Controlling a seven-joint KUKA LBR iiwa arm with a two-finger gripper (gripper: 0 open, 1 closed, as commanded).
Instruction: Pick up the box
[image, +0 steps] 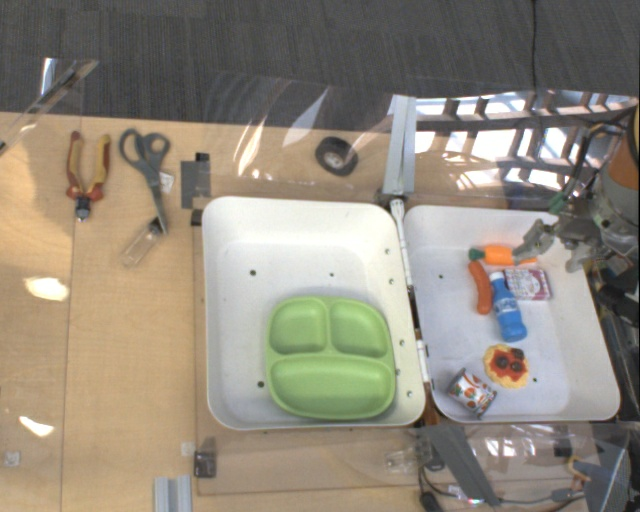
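Note:
The box (531, 285) is small, white and pink. It lies flat in the right bin (580, 400), near the far right part, touching a blue bottle (509, 314). My gripper (551, 250) hangs just beyond and to the right of the box, at the bin's far right corner. Its two grey fingers (530, 241) are spread apart, open, with nothing between them. The arm's orange band shows at the right edge.
Around the box in the right bin lie an orange carrot (498, 256), a red sausage (483, 288), a pizza toy (507, 365) and a small can (470, 392). The left bin (230, 260) holds a green divided plate (330, 357). Pliers, scissors and a tape roll lie on the bench.

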